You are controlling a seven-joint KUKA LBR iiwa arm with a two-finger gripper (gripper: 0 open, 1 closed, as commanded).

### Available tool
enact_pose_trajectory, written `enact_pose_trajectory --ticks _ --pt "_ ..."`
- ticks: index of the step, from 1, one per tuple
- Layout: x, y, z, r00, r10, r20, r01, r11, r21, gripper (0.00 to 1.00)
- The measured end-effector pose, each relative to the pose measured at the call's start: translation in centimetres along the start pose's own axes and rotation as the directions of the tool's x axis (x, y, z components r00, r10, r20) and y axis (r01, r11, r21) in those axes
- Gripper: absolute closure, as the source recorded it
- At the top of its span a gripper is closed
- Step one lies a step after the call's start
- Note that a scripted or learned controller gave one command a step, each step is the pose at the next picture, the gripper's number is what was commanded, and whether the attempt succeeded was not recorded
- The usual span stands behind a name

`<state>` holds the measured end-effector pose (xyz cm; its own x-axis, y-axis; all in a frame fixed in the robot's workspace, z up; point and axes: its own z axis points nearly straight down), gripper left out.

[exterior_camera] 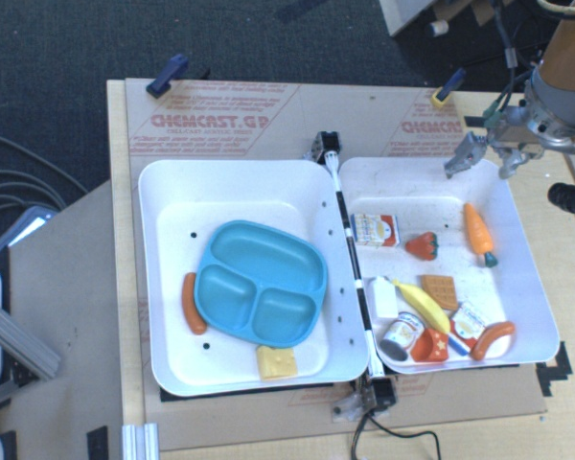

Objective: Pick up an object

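My gripper [487, 157] hangs above the far rim of the right bin [402, 172], its two grey fingers spread open with nothing between them. Just below it in the right bin lies an orange carrot [476, 230]. Further left are a strawberry [422, 246] and a small white carton [375, 229]. Near the front of that bin sit a banana [421, 304], a cracker [440, 290], a small can [397, 337] and a sausage [491, 340].
The left bin [163, 257] holds a blue divided plate [259, 283], a sausage [193, 304] at its left and a yellow cheese block [276, 361] in front. Black clips [325, 146] join the bins in the middle. Blue clamps [166, 74] hold the cardboard at the back.
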<state>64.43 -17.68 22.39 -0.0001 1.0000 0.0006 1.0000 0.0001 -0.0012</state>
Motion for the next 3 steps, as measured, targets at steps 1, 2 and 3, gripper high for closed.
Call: enact_pose_trajectory --ticks 1,2,3 --pt "1.2 0.8 13.0 1.000 -0.002 0.000 0.002 1.000 0.001 0.00" --pt "3.8 2.3 13.9 1.000 -0.001 0.001 0.001 1.000 -0.003 0.00" --pt "3.8 2.3 12.9 1.000 -0.002 0.002 0.002 1.000 -0.005 1.00"
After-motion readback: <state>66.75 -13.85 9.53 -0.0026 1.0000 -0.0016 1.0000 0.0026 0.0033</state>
